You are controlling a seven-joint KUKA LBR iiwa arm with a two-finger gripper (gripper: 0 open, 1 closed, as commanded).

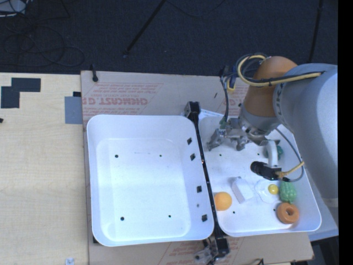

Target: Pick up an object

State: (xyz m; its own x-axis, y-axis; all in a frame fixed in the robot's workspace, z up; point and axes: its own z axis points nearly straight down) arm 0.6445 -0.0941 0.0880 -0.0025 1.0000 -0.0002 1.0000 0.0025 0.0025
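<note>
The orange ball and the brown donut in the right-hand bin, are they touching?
Apart. The camera view shows bare white bin floor between the orange ball and the brown donut, with a clear block lying between them.

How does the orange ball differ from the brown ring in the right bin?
The orange ball is a solid sphere; the brown ring is flat with a hole through its middle. The ball is bright orange, the ring a duller tan-brown. The ball sits by the divider between the bins, the ring near the right bin's opposite front corner. Both lie free in that bin, apart from the gripper.
</note>
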